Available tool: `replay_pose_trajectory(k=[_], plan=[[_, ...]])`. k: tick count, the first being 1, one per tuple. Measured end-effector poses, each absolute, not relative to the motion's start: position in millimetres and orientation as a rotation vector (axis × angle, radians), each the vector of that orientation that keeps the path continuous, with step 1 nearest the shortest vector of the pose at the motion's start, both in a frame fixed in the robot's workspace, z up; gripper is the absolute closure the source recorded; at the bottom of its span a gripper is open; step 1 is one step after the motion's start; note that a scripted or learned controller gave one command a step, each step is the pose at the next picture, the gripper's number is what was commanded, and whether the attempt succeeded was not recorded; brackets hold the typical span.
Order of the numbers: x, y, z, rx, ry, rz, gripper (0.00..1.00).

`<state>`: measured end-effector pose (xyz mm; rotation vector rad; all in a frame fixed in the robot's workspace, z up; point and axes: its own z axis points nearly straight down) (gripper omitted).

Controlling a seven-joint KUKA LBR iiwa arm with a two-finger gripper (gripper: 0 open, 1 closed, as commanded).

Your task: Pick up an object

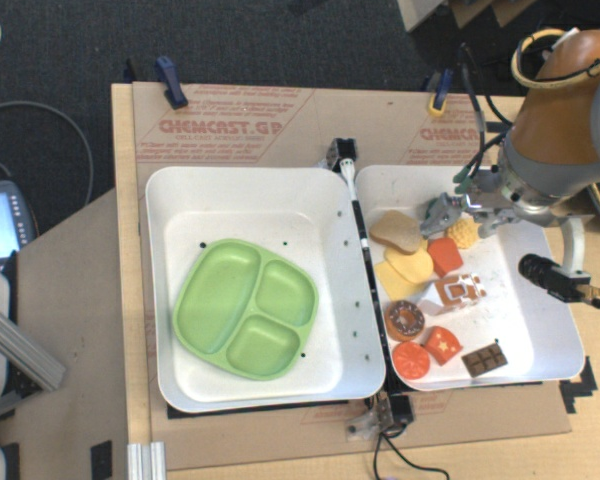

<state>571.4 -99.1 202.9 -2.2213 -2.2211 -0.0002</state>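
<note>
My gripper [452, 215] hangs low over the back of the right bin [540, 368], on the grey arm with its orange band [570, 63] coming in from the right. Just below it lie a yellow ridged piece [466, 233] and an orange-red block [445, 256]. To its left rests a tan bread slice [395, 231], with a yellow cheese wedge [406, 268] in front of that. Nearer the front are a white and orange toy [462, 290], a chocolate donut [405, 318], a red tomato slice [412, 360], a red chunk [443, 343] and a brown chocolate bar [483, 358].
The left bin [170, 198] holds a green divided plate [245, 308]. A black divider strip [360, 238] runs between the bins. A black part [550, 275] juts over the right bin's right side. Blue clamps [170, 80] grip the board at the back.
</note>
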Motion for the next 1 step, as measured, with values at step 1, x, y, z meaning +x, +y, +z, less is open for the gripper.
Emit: replay_pose_trajectory(k=[1], plan=[[519.5,-108.2,105.2,-2.235,-2.238,-0.019,0.0]])
